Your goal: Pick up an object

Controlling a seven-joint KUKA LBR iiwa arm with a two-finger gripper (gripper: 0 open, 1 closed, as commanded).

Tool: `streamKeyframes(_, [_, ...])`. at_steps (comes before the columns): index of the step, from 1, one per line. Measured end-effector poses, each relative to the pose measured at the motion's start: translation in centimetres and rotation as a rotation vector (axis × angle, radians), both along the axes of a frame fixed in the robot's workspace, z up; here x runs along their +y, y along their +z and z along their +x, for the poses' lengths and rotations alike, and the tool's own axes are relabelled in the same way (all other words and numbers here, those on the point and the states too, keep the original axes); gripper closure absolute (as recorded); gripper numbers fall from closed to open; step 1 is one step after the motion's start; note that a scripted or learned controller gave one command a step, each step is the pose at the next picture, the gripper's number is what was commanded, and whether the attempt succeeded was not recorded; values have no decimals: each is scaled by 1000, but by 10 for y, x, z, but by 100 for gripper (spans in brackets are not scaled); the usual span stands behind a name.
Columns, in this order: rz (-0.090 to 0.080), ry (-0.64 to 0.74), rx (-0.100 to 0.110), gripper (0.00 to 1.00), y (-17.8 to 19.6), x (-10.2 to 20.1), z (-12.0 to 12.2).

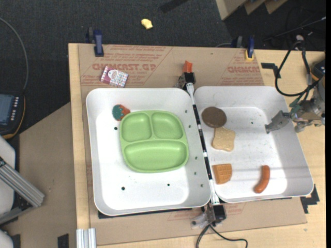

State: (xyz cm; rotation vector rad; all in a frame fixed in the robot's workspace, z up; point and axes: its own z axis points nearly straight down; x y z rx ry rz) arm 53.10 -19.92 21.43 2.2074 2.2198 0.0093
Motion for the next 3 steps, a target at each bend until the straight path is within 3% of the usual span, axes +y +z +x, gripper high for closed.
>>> streamKeyframes(1, [7,-8,22,0,-133,5,-56])
streamKeyframes(2, [1,-6,8,100,-117,4,-51])
streamKeyframes(3, [4,2,7,100,-105,65,-4])
